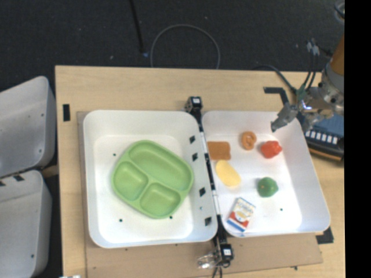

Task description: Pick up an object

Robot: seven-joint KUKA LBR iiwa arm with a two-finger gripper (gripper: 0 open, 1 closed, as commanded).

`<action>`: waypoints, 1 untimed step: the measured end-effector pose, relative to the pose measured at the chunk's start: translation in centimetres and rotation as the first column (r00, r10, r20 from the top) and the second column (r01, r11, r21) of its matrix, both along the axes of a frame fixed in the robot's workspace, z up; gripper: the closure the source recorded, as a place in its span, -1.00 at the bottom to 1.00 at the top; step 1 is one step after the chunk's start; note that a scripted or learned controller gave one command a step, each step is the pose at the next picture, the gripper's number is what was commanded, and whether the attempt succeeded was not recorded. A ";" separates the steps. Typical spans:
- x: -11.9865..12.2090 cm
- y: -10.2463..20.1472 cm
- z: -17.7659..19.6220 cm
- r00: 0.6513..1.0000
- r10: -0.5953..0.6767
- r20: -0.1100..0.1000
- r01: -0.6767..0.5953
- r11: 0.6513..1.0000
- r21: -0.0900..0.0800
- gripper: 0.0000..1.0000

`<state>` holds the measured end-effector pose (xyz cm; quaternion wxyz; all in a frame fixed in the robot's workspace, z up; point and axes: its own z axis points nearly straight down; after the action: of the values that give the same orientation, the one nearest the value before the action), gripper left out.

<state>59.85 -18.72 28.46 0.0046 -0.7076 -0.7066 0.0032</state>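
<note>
Approach step, nothing grasped yet; gripper (280,122) hung over the far right corner of the right bin (310,172), reaching in from the right, tip just far-right of the red object (271,149) and apart from it; whether the gripper was released or clenched I could not tell, it was too small and blurred, and nothing showed in its grip.

Candidate things all lay in the right bin: small orange round piece (248,140) near the far side; red object just right of it; brown block (219,150) by the divider; yellow oval piece (228,174) just nearer than the block; green round object (266,187) toward the middle right; a small white carton (240,215) with red and blue print at the near left corner. Left bin (93,155) held a green divided plate (152,179).

Judgement: red object was the closest target; next move called for the arm to come a bit left and nearer, line up above it, then descend; orange piece sat close, so a sloppy descent could nudge it.

Hard to make out: the arm (333,91) was cut off at the right edge, wrist tangled in cables; what the food-like pieces actually were stayed unclear.
</note>
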 end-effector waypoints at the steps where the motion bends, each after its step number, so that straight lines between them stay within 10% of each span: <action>1: 0.2 0.1 0.7 1.000 0.002 0.012 -0.002 1.000 -0.002 -1.00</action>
<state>60.04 -18.67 29.19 -0.0005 -0.7068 -0.7074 -0.0005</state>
